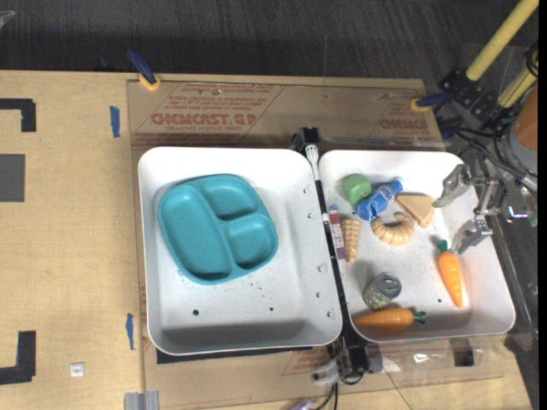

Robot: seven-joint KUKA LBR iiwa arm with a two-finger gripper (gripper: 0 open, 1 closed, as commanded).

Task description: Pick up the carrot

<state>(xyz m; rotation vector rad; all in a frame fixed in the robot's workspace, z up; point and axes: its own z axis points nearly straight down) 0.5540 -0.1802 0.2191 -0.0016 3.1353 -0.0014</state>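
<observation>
An orange carrot (pixel 451 278) with a green top lies near the right wall of the right bin (pixel 491 314), pointing toward the front. A second orange carrot-like piece (pixel 385 319) with a green stem lies crosswise along the bin's front wall. My gripper (pixel 460 212) hangs over the right bin's right side, just behind the first carrot's green end. Its two metal fingers (pixel 449 188) stand apart, open, with nothing between them.
The right bin also holds a green piece (pixel 355 186), a blue crumpled item (pixel 379 200), a bread wedge (pixel 416 207), a croissant (pixel 395 230), a small can (pixel 382 289) and a cone (pixel 350 239). A teal divided plate (pixel 218 226) lies in the left bin (pixel 171 314).
</observation>
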